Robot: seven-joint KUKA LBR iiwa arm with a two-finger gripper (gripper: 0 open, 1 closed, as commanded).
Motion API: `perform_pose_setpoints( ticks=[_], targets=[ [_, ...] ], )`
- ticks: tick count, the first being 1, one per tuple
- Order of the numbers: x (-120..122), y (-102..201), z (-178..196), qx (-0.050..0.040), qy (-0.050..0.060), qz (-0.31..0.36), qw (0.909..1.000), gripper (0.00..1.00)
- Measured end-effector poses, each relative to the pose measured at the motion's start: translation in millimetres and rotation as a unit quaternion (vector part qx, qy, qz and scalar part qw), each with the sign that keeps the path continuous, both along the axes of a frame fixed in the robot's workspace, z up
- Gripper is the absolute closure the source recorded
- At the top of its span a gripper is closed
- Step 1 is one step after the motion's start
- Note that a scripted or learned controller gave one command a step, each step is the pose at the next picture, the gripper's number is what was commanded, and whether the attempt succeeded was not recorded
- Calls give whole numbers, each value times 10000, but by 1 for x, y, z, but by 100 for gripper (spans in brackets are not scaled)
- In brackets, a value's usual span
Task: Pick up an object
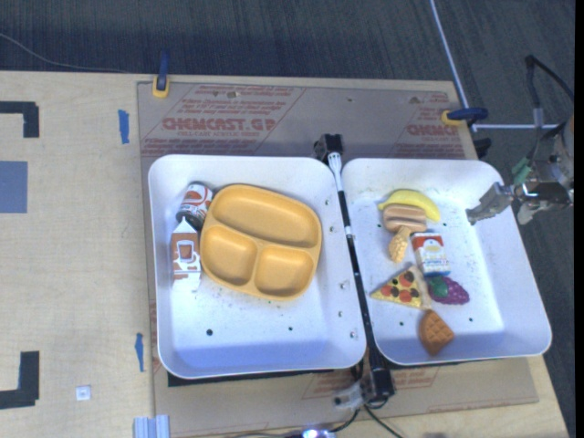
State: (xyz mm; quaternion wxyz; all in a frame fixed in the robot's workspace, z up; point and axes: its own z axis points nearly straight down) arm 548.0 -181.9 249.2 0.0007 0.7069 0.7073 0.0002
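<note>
Plywood bench (pixel 73 272) under white bins (pixel 265 354); blue carpet (pixel 274 26) beyond.

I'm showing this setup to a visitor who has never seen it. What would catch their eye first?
The big yellow tray with three compartments, filling most of the left bin, stands out first. Next comes the cluster of toy food in the right bin: a banana, a hot dog, a pizza slice and purple grapes. The gripper sits at that bin's upper right edge.
</note>
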Motion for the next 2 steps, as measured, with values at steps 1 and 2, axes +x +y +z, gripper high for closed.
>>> perform_pose_setpoints(
  ticks=[1, 2],
  targets=[
    [-57, -5, -118, 5, 12, -7, 10000, 0],
    [-55, -5, -107, -14, -26, -7, 10000, 100]
  ],
)
